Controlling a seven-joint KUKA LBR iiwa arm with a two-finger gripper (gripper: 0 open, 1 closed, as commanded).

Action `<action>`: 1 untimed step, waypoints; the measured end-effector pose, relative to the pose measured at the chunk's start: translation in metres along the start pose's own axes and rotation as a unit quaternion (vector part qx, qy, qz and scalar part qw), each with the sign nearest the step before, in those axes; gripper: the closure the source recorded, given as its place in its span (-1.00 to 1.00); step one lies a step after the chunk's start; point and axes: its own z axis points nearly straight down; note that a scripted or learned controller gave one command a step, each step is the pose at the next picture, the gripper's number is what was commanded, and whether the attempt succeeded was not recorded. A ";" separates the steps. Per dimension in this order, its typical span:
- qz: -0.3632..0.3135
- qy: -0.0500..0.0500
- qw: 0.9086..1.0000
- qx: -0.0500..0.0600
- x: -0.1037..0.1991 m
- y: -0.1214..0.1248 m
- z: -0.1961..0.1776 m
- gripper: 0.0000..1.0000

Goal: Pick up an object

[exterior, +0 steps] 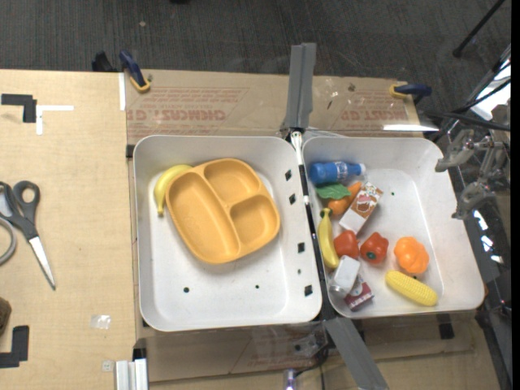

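The right bin (435,218) holds a blue bottle (333,171), a green toy (331,191), a small juice carton (363,203), a yellow banana (327,240), two red vegetables (347,243) (374,249), an orange pepper (411,254), a corn cob (411,288), a white box (347,273) and a dark red can (358,297). In the left bin (219,299) lie a yellow divided plate (223,210) and a second banana (166,185). My gripper (471,173) hangs as grey metal parts over the right bin's right rim, above and apart from the objects.
Scissors (28,226) lie on the wooden bench at the far left. Cardboard (203,108) backs both bins, held by blue clamps (134,70) (410,91). A grey bar (301,88) runs up from the divider between the bins.
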 end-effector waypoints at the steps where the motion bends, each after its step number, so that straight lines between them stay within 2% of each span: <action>1: -0.043 0.000 0.999 0.000 0.004 0.058 0.127 -1.00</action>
